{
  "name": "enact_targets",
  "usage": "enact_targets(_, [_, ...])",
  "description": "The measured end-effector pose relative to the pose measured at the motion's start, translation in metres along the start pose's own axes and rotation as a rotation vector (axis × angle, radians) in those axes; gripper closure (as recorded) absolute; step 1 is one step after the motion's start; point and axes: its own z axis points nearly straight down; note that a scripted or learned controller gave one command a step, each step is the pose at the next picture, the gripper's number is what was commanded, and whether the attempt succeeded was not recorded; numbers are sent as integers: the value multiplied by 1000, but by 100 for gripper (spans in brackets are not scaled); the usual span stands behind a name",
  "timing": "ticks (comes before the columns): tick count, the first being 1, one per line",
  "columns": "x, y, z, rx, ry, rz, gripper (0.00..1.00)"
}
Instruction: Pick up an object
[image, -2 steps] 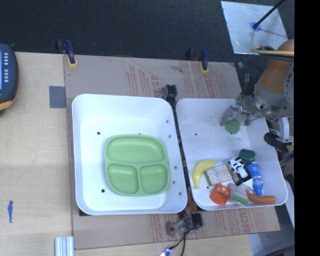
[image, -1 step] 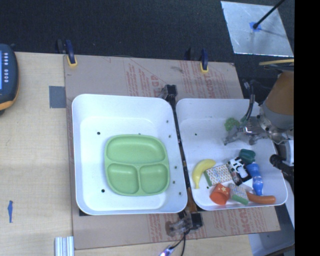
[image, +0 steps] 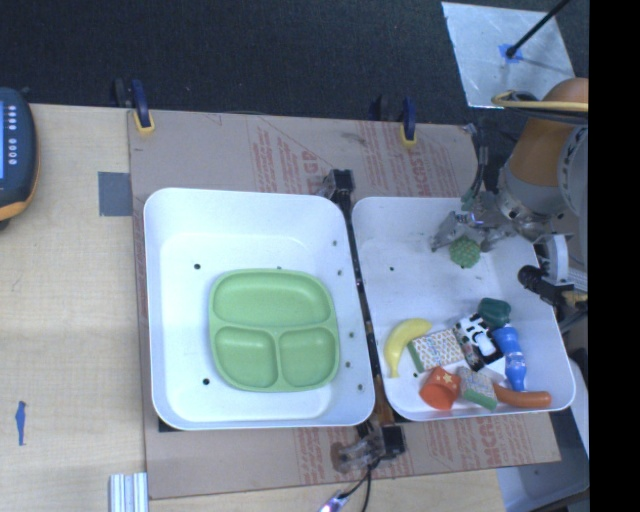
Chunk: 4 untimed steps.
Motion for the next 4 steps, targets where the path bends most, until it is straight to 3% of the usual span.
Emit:
enact_targets(1, [4, -74, -49, 11, 2, 4, 0])
enact_targets(2, [-16, -146, 1, 3, 1, 5, 0])
enact_targets(3, [-16, -143, -11, 3, -1, -1, 100])
enact_targets(4, [-16, -116, -76, 0, 0, 1, 100])
